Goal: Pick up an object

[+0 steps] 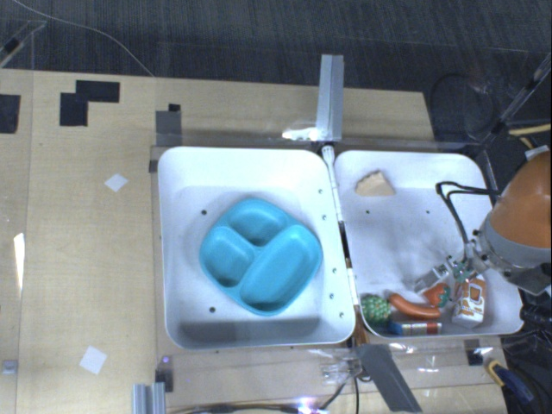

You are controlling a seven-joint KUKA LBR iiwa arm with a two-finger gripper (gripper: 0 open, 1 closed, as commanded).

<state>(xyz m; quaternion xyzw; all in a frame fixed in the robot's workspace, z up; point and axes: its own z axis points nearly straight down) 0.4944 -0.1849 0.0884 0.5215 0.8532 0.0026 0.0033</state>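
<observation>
1. No writing can be read on anything; the small carton (470, 300) at the near right corner of the right bin (405, 231) has an orange and white print, but it is too small to read.
2. The near edge of the right bin is crowded: a green bumpy toy (374, 308), an orange sausage-shaped toy (412, 304) and a dark marker-like stick (412, 327) lie close together, some touching.
3. The gripper (450, 276) is low over this pile, just beside the carton and above the orange toy. I cannot tell if its fingers are spread or pressed together, and nothing can be seen between them.
4. The arm (522, 210), with its orange band, covers the right edge of this bin, and a black cable (453, 201) loops above the floor.
5. The middle of the right bin gives open room; at its far side a beige lump (373, 184) lies alone, well apart from the pile.
6. The left bin (181, 231) holds one blue tray (260, 254) with three compartments, with white floor free all around it.
</observation>
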